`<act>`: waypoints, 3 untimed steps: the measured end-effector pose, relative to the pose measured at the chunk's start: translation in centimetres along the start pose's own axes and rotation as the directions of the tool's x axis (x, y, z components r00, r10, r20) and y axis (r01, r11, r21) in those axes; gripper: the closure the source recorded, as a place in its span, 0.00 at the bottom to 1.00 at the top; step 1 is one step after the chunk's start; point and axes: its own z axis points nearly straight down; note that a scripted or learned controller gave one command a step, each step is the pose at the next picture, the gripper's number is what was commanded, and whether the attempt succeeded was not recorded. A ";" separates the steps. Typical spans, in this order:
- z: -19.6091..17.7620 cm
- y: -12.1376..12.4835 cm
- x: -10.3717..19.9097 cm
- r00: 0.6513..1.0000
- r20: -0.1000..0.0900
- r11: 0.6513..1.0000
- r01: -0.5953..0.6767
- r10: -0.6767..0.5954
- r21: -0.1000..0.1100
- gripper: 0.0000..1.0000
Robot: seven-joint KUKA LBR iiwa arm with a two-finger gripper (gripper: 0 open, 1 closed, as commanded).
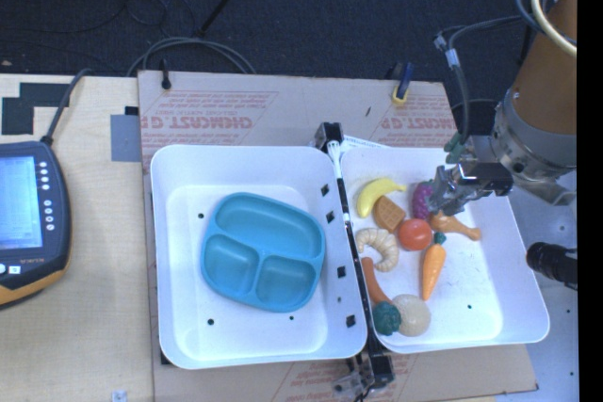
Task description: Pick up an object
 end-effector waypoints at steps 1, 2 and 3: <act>-5.7 -0.4 7.3 1.000 0.000 1.000 0.004 -0.004 0.002 1.00; -7.8 -0.4 -1.2 1.000 0.003 1.000 -0.009 0.009 0.005 1.00; 3.1 -0.5 2.9 1.000 0.001 1.000 -0.002 0.002 0.017 1.00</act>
